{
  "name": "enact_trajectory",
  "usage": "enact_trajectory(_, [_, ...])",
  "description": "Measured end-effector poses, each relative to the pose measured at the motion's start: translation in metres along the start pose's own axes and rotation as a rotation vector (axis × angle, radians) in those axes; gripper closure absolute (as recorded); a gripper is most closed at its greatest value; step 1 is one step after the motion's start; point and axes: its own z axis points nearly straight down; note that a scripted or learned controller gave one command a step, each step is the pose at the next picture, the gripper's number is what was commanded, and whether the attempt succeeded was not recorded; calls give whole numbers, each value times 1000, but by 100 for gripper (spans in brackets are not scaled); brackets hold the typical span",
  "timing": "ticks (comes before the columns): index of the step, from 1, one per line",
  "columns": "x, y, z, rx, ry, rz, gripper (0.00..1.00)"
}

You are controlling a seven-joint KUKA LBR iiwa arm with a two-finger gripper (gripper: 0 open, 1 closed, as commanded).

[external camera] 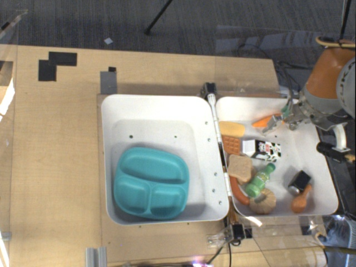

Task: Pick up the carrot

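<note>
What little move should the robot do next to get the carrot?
Probably a small slide toward the left bin, then down. The gripper sits at the carrot's near end by the right bin's top edge, and the carrot lies flat on the bin floor. Centring over its middle looks safer than grabbing the tip.

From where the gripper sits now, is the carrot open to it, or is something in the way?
Probably yes. The carrot lies at the far end of the right bin, right beside the gripper, with bare bin floor around it. The bread sits apart to its left, and nothing lies on top.
</note>
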Motion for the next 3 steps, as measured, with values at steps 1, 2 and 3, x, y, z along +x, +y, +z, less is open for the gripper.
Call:
enact_trajectory(1, [51, 32, 1, 19, 6, 313, 0])
enact_trajectory(2, [50, 29, -8, 39, 7, 308, 100])
enact_trajectory(3, [50, 30, -9, 36, 6, 306, 0])
